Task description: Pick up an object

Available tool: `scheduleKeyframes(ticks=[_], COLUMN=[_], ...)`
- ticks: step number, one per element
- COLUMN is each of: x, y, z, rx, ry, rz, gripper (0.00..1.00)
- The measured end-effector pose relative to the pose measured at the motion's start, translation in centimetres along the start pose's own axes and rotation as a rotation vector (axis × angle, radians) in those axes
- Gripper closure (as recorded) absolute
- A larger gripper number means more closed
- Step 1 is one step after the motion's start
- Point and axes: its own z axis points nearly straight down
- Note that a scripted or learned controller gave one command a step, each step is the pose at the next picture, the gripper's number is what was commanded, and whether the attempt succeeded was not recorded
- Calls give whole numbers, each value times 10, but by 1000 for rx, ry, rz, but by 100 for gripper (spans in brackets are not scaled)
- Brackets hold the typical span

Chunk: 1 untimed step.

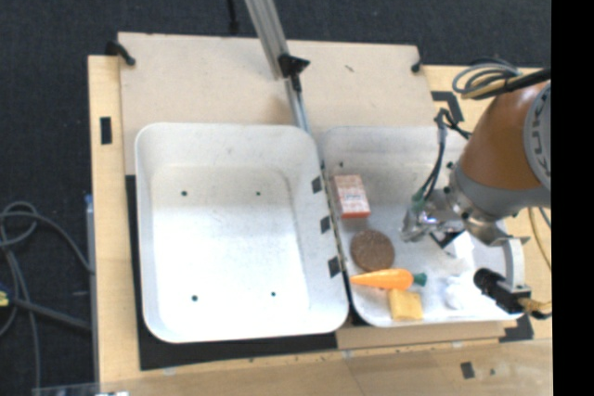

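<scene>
The right bin [390,148] holds a small orange-and-white box [351,196] near its left wall. A brown round disc [372,249] lies below the box. An orange carrot [384,278] with a green tip rests below the disc. A yellow block [405,304] sits at the front edge, and a white object [456,293] lies to its right. My gripper [430,224] hangs over the right part of this bin, to the right of the brown disc, under the orange-banded wrist.
The left bin [232,232] stands beside the right one, sharing a middle wall. A slanted aluminium bar [263,0] rises from the back of the bench. Cables [483,81] loop at the back right and at the left edge.
</scene>
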Motion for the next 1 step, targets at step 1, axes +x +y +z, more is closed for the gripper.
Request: scheduleKeyframes(ticks=[1], x=[5], y=[2], z=[-45], rx=[-1], ry=[0], rz=[-8], gripper=[100])
